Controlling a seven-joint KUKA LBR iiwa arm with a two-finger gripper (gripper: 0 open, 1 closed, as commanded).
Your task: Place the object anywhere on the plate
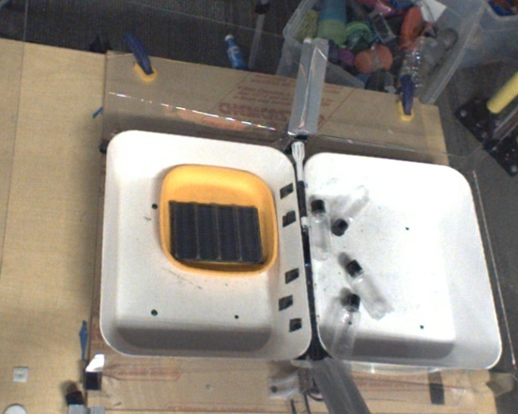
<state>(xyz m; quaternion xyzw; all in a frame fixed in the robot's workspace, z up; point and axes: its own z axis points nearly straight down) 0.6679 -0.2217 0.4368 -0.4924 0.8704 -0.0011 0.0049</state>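
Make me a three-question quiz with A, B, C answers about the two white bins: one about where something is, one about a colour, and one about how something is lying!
1. Where is the plate?
A. left bin
B. right bin
C. on the bench
2. What colour is the plate?
A. blue
B. orange-yellow
C. green
3. How is the dark ribbed rectangular object lying?
A. flat on the plate
B. leaning on a bin wall
C. beside the plate

Answers:
1 A: the orange-yellow square plate sits in the left shallow white bin, not the right shallow white bin.
2 B: its rim is orange-yellow.
3 A: the dark ribbed rectangular object rests flat inside the rim.
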